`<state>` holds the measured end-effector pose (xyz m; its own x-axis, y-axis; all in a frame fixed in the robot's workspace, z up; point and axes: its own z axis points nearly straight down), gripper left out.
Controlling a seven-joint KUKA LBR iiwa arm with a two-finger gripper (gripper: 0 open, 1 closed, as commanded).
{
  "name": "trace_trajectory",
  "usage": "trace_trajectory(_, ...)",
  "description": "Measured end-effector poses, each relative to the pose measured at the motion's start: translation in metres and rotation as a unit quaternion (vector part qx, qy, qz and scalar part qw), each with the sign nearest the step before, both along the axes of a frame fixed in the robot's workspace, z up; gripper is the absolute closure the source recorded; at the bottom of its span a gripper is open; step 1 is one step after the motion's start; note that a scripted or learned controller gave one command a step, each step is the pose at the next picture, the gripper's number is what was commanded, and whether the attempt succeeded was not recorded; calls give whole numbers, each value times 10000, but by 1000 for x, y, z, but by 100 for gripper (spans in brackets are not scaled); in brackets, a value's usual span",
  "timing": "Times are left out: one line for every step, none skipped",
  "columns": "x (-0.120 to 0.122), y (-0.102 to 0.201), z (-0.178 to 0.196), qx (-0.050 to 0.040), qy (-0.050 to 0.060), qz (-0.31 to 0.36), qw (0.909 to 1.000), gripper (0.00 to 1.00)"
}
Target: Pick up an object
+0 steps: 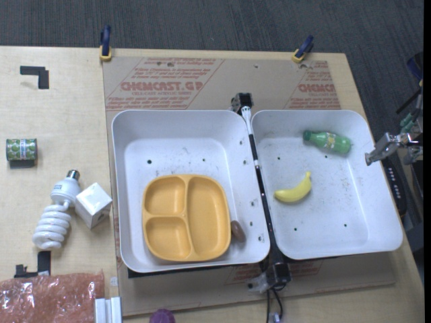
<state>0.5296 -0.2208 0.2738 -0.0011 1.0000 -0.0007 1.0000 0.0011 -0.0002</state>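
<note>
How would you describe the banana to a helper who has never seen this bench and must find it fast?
Look at the right-hand white bin. Near its middle lies the banana, below the green bottle. It is the bin's yellow, curved item.

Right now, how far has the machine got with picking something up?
Nothing looks done yet. The banana and green bottle lie loose in the right bin; the yellow divided plate sits in the left bin. The gripper sits at the right bin's edge, beside the bottle. Reaching, grasping and lifting all remain.
</note>
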Motion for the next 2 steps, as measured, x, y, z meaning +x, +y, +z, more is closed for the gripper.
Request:
trace_trajectory(11, -2, -142, 0, -2, -12, 10000, 0)
trace_trajectory(49, 3, -181, 35, -1, 24, 10000, 0)
